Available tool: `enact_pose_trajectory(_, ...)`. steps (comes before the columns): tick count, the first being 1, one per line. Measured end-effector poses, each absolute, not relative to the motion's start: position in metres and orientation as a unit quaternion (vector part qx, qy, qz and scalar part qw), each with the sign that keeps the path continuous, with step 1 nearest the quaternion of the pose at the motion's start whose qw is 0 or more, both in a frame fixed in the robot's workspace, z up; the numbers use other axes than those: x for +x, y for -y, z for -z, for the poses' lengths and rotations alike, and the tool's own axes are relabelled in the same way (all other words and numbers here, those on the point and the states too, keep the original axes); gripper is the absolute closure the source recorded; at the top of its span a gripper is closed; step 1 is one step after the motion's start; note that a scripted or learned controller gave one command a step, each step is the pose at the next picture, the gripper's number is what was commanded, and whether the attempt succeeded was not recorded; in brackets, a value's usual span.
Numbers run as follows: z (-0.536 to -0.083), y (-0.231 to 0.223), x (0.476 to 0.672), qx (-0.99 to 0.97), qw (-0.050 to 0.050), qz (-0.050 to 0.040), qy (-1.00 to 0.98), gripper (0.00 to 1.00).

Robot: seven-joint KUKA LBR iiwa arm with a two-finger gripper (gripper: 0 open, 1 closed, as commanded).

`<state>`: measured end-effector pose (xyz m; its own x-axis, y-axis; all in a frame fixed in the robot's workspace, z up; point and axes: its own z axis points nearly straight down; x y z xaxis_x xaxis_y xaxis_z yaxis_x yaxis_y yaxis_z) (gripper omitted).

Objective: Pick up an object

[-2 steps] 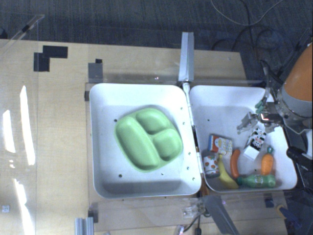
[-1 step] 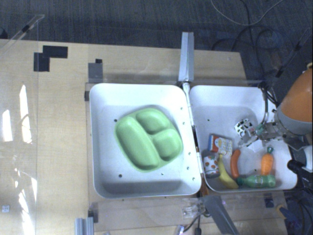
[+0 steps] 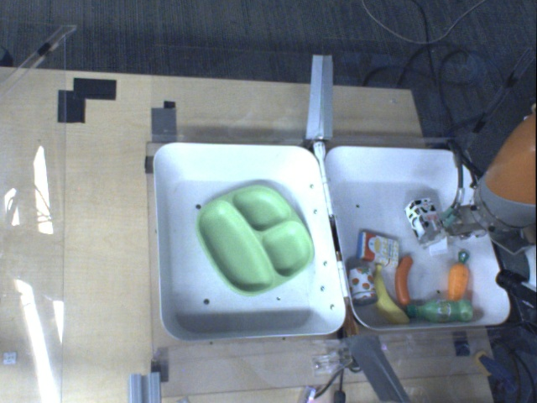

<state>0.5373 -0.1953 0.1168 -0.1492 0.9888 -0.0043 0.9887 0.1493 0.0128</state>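
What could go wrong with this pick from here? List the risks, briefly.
1. The pincer hangs right beside the black-and-white toy; a slightly off descent could nudge it away rather than grip it.
2. The banana, red sausage and green bottle lie packed together at the lower edge of the right bin; a grab there may catch two or slip.

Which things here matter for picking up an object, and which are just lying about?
Job: gripper; in the right bin, carrot, banana, green bottle, red sausage, can, small carton.
Lying about: green divided tray, in the left bin.
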Motion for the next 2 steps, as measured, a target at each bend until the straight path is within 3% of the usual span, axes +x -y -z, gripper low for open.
enact_pose_trajectory(1,-0.168,0.143,0.587,0.667,0.003,-0.0021,-0.745,1.00)
enact_pose_trajectory(2,-0.215,0.107,0.622,0.667,0.003,-0.0017,-0.745,1.00)
